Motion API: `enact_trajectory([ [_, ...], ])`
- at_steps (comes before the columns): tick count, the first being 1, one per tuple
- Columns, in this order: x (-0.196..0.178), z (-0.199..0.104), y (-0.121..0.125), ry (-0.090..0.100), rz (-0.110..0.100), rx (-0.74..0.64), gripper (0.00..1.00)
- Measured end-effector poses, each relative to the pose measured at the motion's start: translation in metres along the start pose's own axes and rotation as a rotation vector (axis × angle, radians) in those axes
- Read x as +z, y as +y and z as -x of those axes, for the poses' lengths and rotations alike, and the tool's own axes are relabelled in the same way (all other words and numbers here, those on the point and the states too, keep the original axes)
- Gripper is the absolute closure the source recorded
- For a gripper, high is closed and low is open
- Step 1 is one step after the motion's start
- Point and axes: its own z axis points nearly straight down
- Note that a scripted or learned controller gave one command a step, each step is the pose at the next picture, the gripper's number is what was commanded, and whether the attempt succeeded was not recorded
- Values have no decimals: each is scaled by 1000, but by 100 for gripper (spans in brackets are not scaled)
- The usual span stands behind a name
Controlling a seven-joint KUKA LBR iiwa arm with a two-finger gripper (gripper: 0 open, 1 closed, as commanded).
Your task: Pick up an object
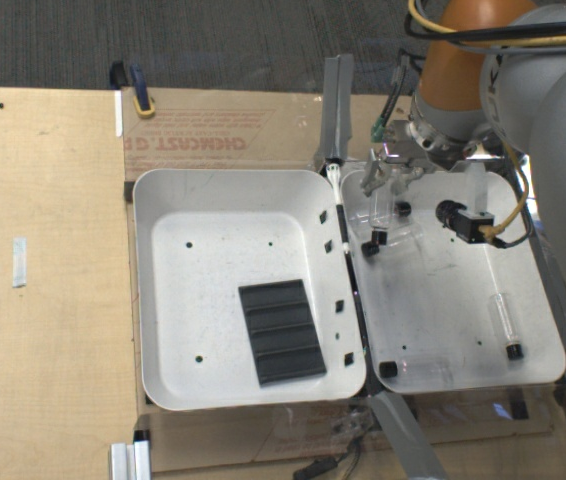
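Overhead:
Pincer (pixel 381 230): low in right bin (pixel 463 368), fingers' spread unreadable.
Black ridged block (pixel 281 331): flat in left bin (pixel 163 268).

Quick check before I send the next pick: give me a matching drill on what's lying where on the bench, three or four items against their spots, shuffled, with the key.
Things:
1. black ridged block
2. clear tube with a black cap
3. gripper
4. blue-handled clamp

Places:
A. upper left part of the right bin
B. top edge of the bench, above the left bin
C. lower middle of the left bin
D. right side of the right bin

Pairs: 1-C, 2-D, 3-A, 4-B
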Motion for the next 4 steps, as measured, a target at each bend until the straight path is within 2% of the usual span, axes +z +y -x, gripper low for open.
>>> enact_trajectory([
  [4,-33,1,0,-10,-5,-8,100],
])
